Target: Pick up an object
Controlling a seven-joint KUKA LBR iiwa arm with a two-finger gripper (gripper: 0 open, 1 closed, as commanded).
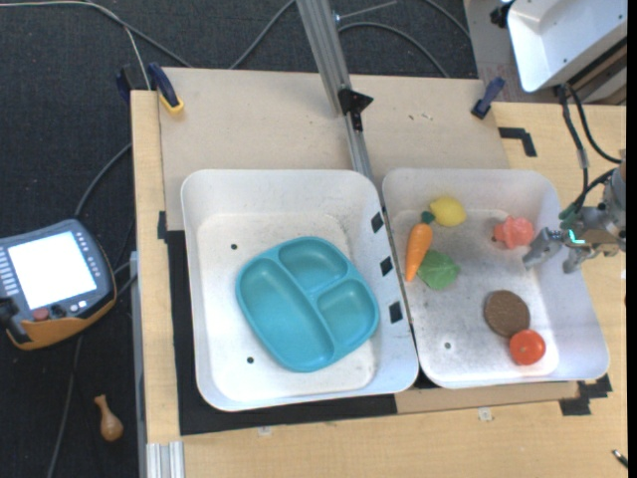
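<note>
I see the gripper (559, 250) at 3 o'clock over the right bin (587, 312) rim, jaws spread, grasping nothing. Nearest target: pink toy (515, 232), just beside it toward 9 o'clock. Rec. I centre over the toy, descend vertical, then clamp; avoid the rim. Also in bin: lemon (447, 211), carrot (418, 250), tomato (527, 347). No legible labels or writing.

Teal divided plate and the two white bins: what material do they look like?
Teal divided plate: likely molded plastic, smooth satin finish; uniform color, rounded compartment ridges, soft highlights. Left bin and right bin: probably thin formed plastic, matte white; rounded corners and lips, with dark specks and scuffing on the floors. Cannot confirm from look alone.
</note>
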